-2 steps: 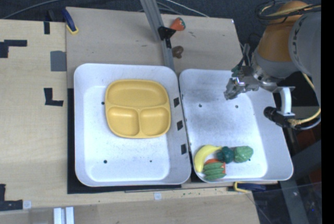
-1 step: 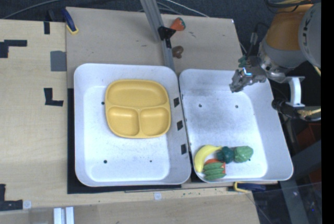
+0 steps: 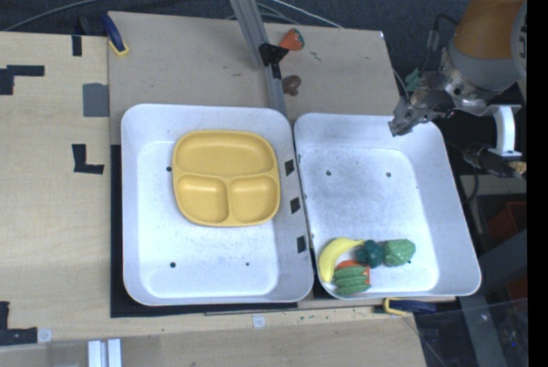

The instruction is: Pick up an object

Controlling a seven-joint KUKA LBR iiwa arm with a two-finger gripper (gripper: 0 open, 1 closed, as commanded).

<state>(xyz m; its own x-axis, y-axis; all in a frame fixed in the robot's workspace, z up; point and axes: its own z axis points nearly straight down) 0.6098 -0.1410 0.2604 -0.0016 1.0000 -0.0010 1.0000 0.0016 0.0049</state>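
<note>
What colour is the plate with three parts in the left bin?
The divided plate is yellow, seen best in the camera view, looking down on it.

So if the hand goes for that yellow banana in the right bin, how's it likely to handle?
The banana looks like a small, smooth plastic toy, so it is probably light and stiff, perhaps slippery. Its curved shape may pivot or slide under a push. It lies against the bin's near-left corner, touching the green toys, so neighbours would likely shift too.
</note>
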